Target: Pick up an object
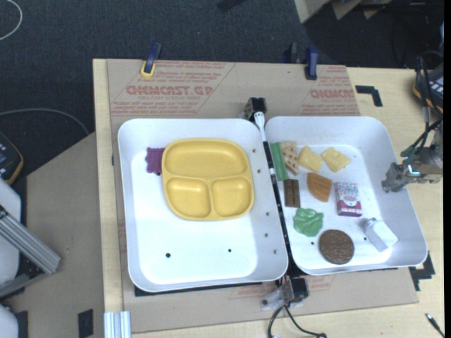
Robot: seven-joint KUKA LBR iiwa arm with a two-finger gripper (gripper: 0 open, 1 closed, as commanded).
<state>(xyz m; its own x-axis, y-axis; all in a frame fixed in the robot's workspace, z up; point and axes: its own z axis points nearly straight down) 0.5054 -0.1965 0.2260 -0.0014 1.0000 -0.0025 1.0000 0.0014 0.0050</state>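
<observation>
The right bin (380,136) holds the candidate objects: a green strip (277,160) against its left wall, two yellow pieces (309,158) (335,159) near the top, an orange piece (318,186), a brown bar (291,193), a red-and-white packet (347,198), a green lump (308,221), a brown disc (336,246) and a small white bottle (377,234) near the front right corner. All appear small and light. The yellow and orange pieces look like rigid toy food and should tolerate a firm pinch across their short sides. The packet lies flat and will likely offer little edge to take hold of; the disc is also low and probably wide for the fingers. The bottle, lying on its side, may roll if approached off-centre; grip it across its body. The green lump stands slightly proud of the floor and sits apart from its neighbours, so it is judged the easiest target. The gripper (403,175) sits at the right rim of this bin, clear of all objects; whether it is spread or closed cannot be determined at this resolution. The bin floor is smooth white plastic, so objects may slide under side contact. The left bin (134,210) contains a yellow tray (208,178) with a purple item (153,159) at its left edge. Both bins rest on a cardboard sheet (211,83) fixed with clamps (149,62), above a dark floor (70,20).
</observation>
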